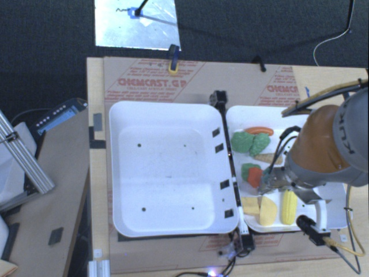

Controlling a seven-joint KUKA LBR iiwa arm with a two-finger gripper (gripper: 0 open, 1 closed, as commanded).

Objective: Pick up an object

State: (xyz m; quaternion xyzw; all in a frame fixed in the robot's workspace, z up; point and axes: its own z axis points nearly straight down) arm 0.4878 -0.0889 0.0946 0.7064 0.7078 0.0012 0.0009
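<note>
Dark carpet surrounds a pale wooden bench (98, 172) carrying two shallow white plastic bins side by side. The right-hand bin (236, 117) holds the pile of toy food: a red-and-green piece (252, 175) sits near its middle, with a leafy green lump (251, 142) and an orange carrot-like stick (259, 131) beyond it, and a pale yellow wedge (267, 212) and a yellow corn cob (288, 207) towards the near edge. The grey gripper (266, 183) hangs low just beside the red-and-green piece, seemingly touching it, though whether it is spread or closed I cannot tell from here, and nothing looks lifted. The bulky grey arm with its orange band (314, 146) covers the bin's right side. The big left-hand bin (167, 169) lies well apart. It looks like the reaching-and-grasping step; next calls for a firm closure on that piece, then a straight lift.
</note>
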